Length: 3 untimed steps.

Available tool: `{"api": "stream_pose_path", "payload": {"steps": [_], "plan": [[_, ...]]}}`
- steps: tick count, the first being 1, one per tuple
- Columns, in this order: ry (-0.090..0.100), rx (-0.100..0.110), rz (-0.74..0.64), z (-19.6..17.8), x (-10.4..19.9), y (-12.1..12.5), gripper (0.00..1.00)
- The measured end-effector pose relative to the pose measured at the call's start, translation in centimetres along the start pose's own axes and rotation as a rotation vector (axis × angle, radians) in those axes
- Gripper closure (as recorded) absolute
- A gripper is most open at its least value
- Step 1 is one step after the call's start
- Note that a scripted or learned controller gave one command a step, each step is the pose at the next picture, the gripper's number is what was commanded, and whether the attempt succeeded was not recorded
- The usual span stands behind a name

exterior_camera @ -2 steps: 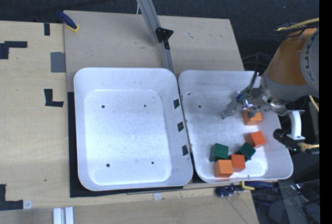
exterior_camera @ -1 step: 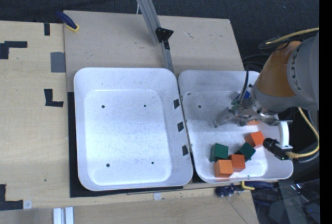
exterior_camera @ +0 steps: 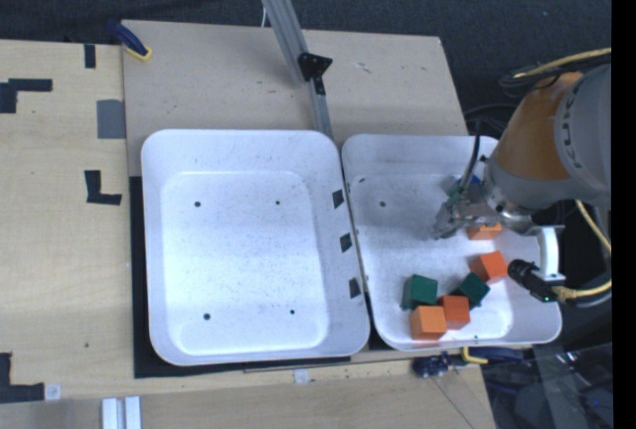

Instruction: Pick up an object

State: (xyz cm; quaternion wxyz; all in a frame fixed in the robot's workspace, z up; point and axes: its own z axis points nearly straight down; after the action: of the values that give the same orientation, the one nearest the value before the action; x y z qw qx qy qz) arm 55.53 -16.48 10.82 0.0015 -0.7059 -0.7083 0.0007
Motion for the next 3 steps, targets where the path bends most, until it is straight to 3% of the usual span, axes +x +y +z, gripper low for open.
{"api": "stream_pose_path", "payload": {"steps": [3], "plan": [[-0.003,-0.008,0.001,-17.7,-0.7,0.7,1.0]]}}
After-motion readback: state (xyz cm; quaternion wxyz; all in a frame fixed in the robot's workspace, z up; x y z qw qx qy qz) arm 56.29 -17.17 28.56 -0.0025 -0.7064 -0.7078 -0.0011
